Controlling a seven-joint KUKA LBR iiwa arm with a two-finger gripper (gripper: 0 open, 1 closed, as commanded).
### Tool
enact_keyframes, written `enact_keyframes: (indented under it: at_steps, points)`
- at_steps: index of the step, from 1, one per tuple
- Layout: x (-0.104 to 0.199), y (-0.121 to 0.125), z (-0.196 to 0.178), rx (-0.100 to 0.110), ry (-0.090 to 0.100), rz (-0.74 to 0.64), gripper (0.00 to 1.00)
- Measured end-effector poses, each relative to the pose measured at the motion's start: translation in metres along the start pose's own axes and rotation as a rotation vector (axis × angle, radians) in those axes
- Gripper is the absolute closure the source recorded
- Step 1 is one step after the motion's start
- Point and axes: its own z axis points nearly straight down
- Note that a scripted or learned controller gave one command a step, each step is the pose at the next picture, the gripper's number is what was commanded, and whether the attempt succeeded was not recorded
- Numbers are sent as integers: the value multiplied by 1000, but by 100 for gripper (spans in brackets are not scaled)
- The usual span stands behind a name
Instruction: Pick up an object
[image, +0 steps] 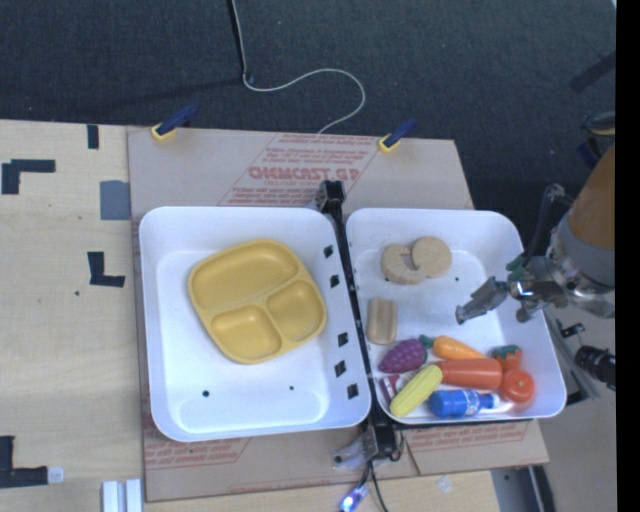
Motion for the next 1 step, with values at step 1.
enact_keyframes:
  at_steps: [1]
  points:
    - [41,-3,-78,-8,-1,-5,0]
